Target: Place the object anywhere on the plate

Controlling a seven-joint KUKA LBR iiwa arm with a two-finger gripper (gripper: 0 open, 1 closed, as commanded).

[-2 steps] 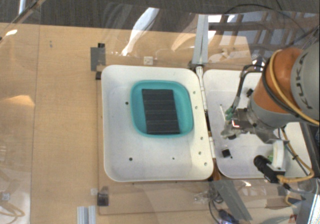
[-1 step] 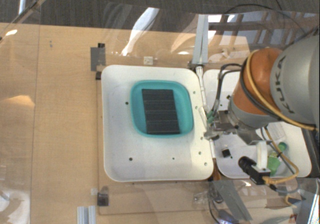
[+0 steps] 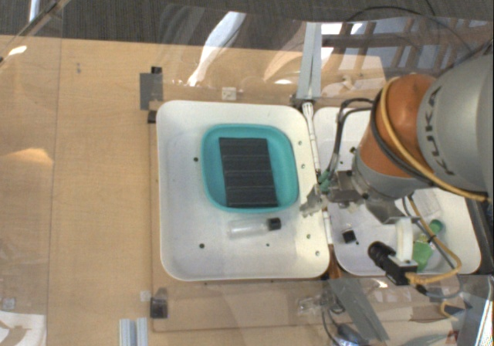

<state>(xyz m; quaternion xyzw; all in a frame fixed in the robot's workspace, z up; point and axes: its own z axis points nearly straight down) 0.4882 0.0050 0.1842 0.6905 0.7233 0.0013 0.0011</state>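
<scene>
A teal plate [image 3: 287, 163] with rounded corners lies in the upper middle of the left bin [image 3: 179, 205]. A dark ribbed rectangular pad [image 3: 247, 172] rests flat on it and covers most of its middle. Just below the plate, on the bin floor, a small clear vial with a black cap [image 3: 252, 226] lies on its side. My gripper [image 3: 316, 199] hangs at the divide between the two bins, right of the plate's lower right corner and apart from the vial. The wrist hides most of it.
The arm's grey and orange wrist [image 3: 401, 144] covers much of the right bin [image 3: 351, 259]. Green pieces [image 3: 423, 253] and a small black block [image 3: 349, 236] lie in that bin. Cables loop near its front edge. Black clamps sit on the bench by the left bin's corners.
</scene>
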